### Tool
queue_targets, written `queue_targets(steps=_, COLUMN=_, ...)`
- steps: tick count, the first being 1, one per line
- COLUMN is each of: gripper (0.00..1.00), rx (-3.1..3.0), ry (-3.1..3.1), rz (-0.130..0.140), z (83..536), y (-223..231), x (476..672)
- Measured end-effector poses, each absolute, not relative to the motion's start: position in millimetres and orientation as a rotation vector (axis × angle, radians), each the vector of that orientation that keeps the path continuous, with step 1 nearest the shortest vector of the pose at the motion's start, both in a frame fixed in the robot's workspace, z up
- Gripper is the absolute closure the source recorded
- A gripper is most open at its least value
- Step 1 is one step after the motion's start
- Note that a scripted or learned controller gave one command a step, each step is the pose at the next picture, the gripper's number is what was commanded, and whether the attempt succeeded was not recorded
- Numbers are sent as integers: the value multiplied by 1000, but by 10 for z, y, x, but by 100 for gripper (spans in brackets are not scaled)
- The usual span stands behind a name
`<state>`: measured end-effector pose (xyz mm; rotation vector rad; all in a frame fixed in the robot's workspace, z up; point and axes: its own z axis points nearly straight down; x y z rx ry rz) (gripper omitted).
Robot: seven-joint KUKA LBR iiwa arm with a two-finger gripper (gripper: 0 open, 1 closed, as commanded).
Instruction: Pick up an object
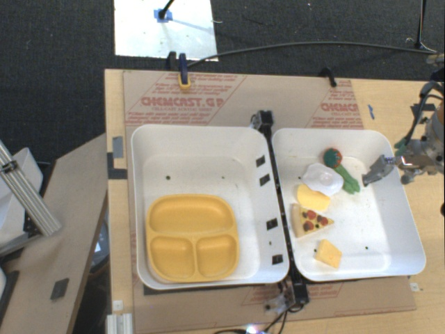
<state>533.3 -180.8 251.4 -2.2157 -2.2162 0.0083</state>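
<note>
The right bin (403,249) holds several toy foods. A red and green ball (333,158) lies at the back, with a green stalk (350,181) beside it. A white crumpled lump (323,179) rests partly on a yellow wedge (312,199). Nearer the front are a pizza slice (311,221) and a yellow cheese block (329,254). My gripper (391,172) hangs over the bin's right side, right of the green stalk and apart from it. Its fingers stand open with nothing between them.
The left bin (160,152) holds a yellow divided tray (193,239). A black divider (272,193) with clips runs between the bins. A cable (292,47) arcs across the back of the bench, and a metal rail (28,193) stands at the far left.
</note>
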Motion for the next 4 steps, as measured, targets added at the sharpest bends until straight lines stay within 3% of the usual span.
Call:
queue_targets(steps=1, gripper=0, rx=-2219, ry=-2226, rz=-1, z=2574, y=-1803, x=5355)
queue_targets(steps=4, gripper=0, rx=-2220, ry=-2222, rz=0, z=914, y=-1907, x=5274)
